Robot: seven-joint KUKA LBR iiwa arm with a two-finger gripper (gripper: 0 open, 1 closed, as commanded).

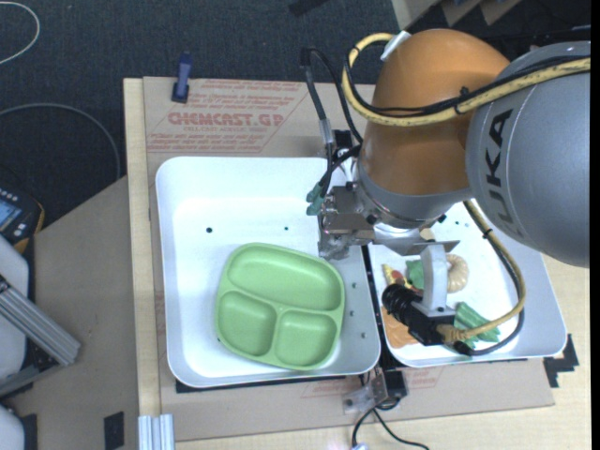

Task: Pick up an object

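Bins sit side by side: the left bin (178, 251) holds a pale green tray (279, 305) with three compartments, and the right bin (539, 331) holds small mixed items. "CHEMCAST GP" is printed in red on the board (225, 120). The gripper (336, 228) hangs above the tray's far right edge.

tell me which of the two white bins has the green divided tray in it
The left bin: the green divided tray lies in its lower half. The right bin holds small mixed items instead.
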